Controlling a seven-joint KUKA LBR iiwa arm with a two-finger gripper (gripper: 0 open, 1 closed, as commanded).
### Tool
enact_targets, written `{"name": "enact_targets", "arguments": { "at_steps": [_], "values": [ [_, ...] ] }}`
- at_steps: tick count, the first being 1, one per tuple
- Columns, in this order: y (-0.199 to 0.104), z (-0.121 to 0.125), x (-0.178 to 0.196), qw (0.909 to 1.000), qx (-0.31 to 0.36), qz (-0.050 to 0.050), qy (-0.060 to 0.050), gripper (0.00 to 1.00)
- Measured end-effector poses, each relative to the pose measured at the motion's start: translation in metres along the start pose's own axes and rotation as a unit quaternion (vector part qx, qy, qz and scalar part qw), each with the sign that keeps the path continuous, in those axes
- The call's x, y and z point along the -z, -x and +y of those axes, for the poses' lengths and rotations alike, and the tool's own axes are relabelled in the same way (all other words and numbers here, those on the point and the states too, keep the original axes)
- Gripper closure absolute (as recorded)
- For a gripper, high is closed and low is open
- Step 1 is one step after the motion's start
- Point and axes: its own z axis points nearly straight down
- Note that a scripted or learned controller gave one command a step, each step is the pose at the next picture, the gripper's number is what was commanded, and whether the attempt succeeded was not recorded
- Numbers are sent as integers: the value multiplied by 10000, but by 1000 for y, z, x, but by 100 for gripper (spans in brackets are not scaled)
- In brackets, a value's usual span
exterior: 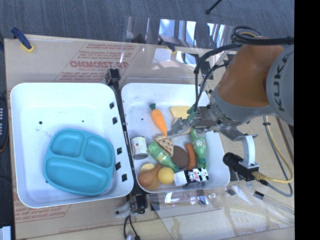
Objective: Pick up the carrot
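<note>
Carrot (159, 121) in right bin (131, 115), cardboard-covered bench (75, 64), grey carpet (75, 9)

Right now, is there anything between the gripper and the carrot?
In the camera view, the gripper sits just right of the carrot in the right bin. The short stretch between them is bare white bin floor; the yellow cheese wedge lies just above that line.

Robot lab, bench (75, 66), 2 white bins (30, 99), cabling (280, 179)

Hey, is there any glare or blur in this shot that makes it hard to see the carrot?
Camera view: the carrot is sharp and evenly lit in the right bin; glare sits on the clear sheet behind the bins; the end effector beside the carrot is dim and indistinct.
</note>
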Motion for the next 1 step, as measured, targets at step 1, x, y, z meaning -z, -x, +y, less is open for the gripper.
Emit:
{"name": "enact_targets", "arguments": {
  "at_steps": [1],
  "values": [
    [-15,69,-86,9999,-146,-15,-32,0]
  ]
}}
